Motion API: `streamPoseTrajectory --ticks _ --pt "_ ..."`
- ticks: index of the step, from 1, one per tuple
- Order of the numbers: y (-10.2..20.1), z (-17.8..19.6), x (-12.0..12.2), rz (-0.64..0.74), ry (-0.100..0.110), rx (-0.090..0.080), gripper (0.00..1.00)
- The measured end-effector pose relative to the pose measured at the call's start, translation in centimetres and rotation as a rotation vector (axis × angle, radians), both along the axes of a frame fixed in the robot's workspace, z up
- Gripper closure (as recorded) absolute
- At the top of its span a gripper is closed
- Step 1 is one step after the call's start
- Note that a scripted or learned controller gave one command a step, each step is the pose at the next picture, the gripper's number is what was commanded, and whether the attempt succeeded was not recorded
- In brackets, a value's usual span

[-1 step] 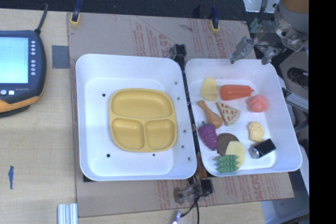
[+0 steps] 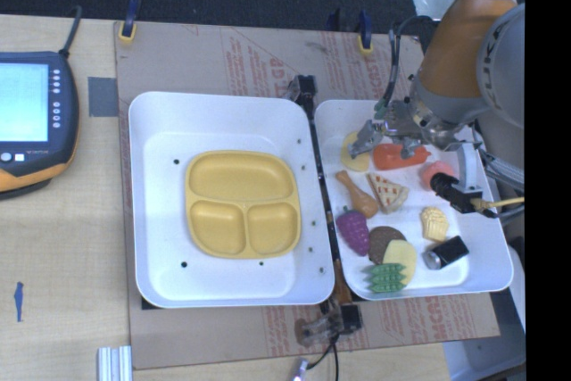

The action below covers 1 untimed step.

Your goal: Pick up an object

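Sitting in the left white bin (image 2: 152, 192), a yellow divided tray (image 2: 243, 202) lies well apart from the action. Over the right bin (image 2: 500, 268), toy foods crowd together: a drumstick (image 2: 356, 194), purple grapes (image 2: 353, 231), a pie slice (image 2: 389, 191). The gripper (image 2: 385, 133) hangs at the bin's far end, just above an orange carrot-like piece (image 2: 399, 157) whose long axis runs left-right. Whether its fingers are apart or together, I cannot tell.

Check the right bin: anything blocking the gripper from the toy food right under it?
Nothing visible does. The gripper hangs at the right bin's upper left, directly over the pale yellow piece, with the orange carrot close beside. Crowding from neighbouring toys is the only likely nuisance.
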<state>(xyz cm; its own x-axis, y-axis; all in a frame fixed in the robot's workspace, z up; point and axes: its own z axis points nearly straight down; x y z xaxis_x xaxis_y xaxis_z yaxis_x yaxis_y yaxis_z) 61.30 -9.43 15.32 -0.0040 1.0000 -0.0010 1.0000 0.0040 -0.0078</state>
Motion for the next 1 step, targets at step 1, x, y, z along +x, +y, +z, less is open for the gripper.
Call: streamPoseTrajectory --ticks 1 --pt "-3.44 -5.88 -4.23 0.001 -0.010 -0.002 0.00"
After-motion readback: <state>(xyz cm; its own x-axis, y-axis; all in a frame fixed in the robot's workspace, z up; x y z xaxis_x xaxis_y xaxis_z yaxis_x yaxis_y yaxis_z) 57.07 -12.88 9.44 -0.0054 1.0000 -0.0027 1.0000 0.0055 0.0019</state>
